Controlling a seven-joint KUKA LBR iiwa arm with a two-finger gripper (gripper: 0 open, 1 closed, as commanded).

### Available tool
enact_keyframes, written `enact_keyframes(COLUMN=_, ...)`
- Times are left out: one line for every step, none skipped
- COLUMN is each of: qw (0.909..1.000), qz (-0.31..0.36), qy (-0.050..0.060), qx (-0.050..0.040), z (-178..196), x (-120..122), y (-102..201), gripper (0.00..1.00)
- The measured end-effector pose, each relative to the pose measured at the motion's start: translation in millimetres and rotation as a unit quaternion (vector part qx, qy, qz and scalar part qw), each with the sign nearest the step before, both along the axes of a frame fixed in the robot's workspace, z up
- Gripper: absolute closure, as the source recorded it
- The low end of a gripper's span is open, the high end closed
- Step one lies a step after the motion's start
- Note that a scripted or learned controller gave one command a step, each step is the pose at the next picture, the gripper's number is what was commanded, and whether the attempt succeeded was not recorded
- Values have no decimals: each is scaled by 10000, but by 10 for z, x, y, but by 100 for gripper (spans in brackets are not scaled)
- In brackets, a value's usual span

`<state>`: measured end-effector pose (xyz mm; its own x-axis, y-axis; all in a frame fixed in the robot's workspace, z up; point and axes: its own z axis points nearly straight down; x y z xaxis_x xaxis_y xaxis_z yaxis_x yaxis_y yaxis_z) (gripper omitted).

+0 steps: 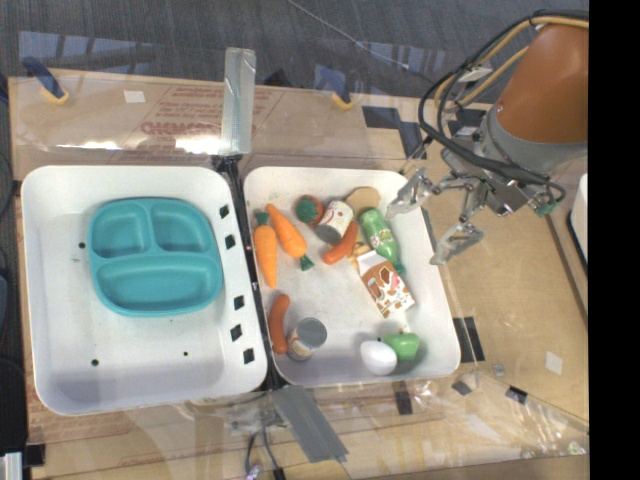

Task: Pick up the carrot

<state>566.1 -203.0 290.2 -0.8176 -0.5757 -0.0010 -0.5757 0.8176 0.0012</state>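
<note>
Brown bench (520, 338) covered partly in clear plastic sheeting, bearing two shallow white bins side by side. Gripper (432, 226) of the grey arm (530, 88) hovers at the upper right edge of the right bin (440, 313), its two fingers spread apart with nothing between them. Nearest to it inside this bin lie a green bottle (377, 232) and a printed carton (385, 286). Further in, two carrots sit at the bin's left side: one carrot (266, 254) lies just beside the left wall, and a second carrot (288, 232) lies tilted next to it, well apart from the gripper. A sausage (278, 322), a grey can (309, 334), a white egg (378, 356) and a green pepper (405, 346) occupy the lower part. Left bin (50, 368) holds a teal divided plate (155, 256).
</note>
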Motion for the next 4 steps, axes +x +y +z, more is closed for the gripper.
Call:
enact_keyframes(qw=9997, qz=230, qy=-2, qx=-2, z=301, x=318, y=-68, gripper=0)
enact_keyframes(qw=9761, qz=2173, qy=7, qx=13, z=-130, x=643, y=-45, gripper=0)
enact_keyframes(qw=9653, qz=2612, qy=61, qx=54, z=-1540, x=613, y=362, gripper=0)
enact_keyframes(qw=9747, qz=2233, qy=-35, qx=-23, z=-1906, x=539, y=949, gripper=0)
